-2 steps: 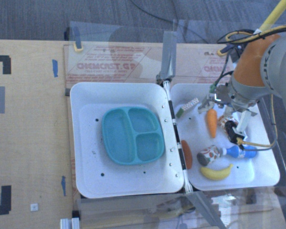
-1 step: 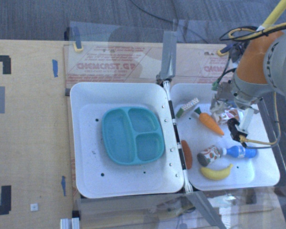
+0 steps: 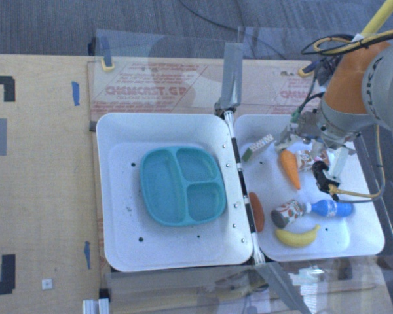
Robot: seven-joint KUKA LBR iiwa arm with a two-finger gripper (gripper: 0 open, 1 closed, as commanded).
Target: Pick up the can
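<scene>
In the right bin (image 3: 370,237), the banana (image 3: 297,235) lies nearest. Just behind it, the can (image 3: 287,213) lies on its side, beside a blue bottle (image 3: 330,209). Farther back, past the carrot (image 3: 289,167), the tool (image 3: 318,154) hangs low; wide or narrow, I cannot tell.

A teal divided plate (image 3: 183,186) lies in the left bin (image 3: 111,136), while the right bin (image 3: 370,237) holds a carrot (image 3: 289,168), a banana (image 3: 297,235) and a blue bottle (image 3: 330,209).
</scene>
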